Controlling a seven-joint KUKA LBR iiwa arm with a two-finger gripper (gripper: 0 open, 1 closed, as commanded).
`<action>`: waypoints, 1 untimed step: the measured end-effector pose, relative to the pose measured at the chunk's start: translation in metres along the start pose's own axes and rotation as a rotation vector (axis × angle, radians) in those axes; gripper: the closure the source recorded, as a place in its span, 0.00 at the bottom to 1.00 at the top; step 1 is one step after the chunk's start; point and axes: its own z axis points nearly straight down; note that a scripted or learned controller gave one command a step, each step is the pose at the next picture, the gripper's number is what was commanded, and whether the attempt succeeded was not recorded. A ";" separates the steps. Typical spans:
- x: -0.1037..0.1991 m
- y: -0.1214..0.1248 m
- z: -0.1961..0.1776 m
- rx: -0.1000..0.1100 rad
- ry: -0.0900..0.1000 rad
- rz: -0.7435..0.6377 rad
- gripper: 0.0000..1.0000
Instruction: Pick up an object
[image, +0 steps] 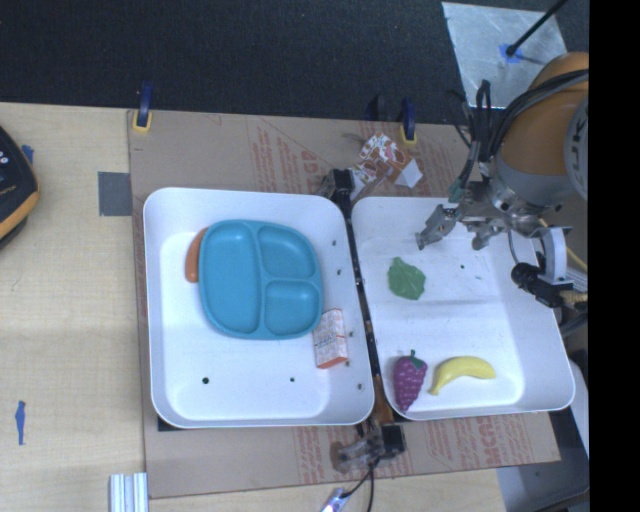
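My gripper hangs over the far part of the right bin, its two fingers spread open with nothing between them. A green leafy toy lies on the bin floor just below and left of the fingertips. Near the bin's front edge sit a purple bunch of grapes and a yellow banana. In the left bin a blue divided plate lies over an orange item, and a small white and orange packet rests by the plate's lower right corner.
A crumpled wrapper lies on the cardboard beyond the bins. Blue clamps hold the cardboard at the far edge. A yellow and black device sits at the left edge of the bench. Cables hang by the arm's wrist.
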 end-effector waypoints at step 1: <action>0.013 -0.017 0.086 -0.001 0.000 0.002 0.00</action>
